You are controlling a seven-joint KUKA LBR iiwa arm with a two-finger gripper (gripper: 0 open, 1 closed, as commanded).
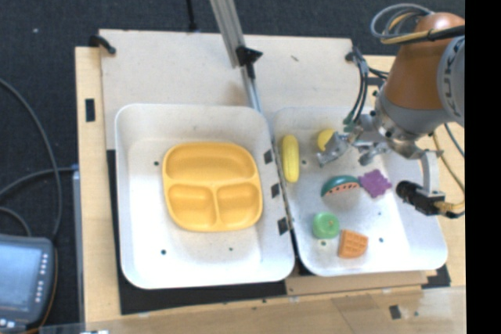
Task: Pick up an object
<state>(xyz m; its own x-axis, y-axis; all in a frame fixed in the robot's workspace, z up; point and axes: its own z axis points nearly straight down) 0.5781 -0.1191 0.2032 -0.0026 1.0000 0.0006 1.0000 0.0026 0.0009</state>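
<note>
My gripper hangs over the upper part of the right bin, fingers spread open with nothing between them. Just left of its left finger lies a small yellow piece. Below the gripper sit a teal and red slice and a purple block. A long yellow piece rests by the bin's left wall. Toward the bin's front lie a green round piece and an orange block.
The left bin holds a yellow divided plate. A metal pole slants up from between the bins. Cables and a black fitting hang off the arm over the right bin's right side.
</note>
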